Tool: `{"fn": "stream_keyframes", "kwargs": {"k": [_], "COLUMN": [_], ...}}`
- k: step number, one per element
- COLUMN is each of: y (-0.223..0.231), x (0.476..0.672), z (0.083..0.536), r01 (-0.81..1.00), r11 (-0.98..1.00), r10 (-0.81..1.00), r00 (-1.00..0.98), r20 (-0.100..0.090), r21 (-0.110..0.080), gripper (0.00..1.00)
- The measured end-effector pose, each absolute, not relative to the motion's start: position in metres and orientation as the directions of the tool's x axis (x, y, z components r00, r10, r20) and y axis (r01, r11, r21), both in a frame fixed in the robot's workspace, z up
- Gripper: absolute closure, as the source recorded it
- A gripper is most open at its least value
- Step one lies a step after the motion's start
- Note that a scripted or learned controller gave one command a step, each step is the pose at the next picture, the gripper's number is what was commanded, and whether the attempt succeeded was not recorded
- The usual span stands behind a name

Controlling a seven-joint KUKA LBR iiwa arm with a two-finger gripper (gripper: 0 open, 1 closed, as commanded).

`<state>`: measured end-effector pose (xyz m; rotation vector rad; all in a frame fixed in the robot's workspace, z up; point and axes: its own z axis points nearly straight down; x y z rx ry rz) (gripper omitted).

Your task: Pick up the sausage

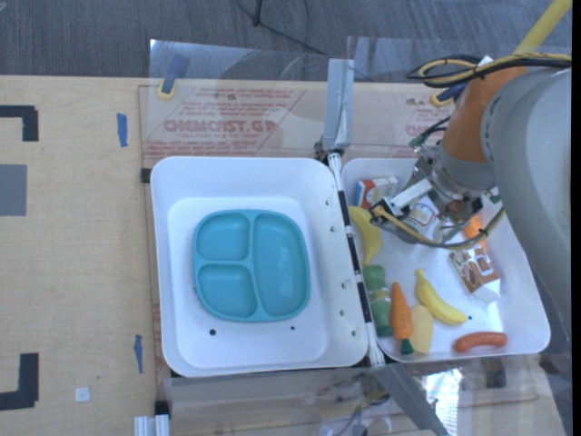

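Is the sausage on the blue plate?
No, the sausage lies in the right bin, and the blue plate sits in the left one.

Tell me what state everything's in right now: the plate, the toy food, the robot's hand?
Blue plate: lying flat in the left bin.
Sausage: lying loose in the right bin, near corner, apart from the hand.
Banana: lying loose beside the sausage.
Carrot: lying by the divider.
Hand: over the right bin's far end, grip unclear.
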<state>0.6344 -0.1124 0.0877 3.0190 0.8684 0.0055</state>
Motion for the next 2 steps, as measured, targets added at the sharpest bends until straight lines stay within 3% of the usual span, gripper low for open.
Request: {"fn": "stream_keyframes", "kwargs": {"k": [1, 2], "y": [-0.104, -0.143], "x": [0.647, 0.650], "z": [0.103, 0.087], "r01": [0.286, 0.461], "r11": [-0.958, -0.887], "r10": [0.286, 0.461], "r00": [0.958, 0.887], "r20": [0.000, 0.001], "r21": [-0.001, -0.001], "gripper": [0.00, 0.00]}}
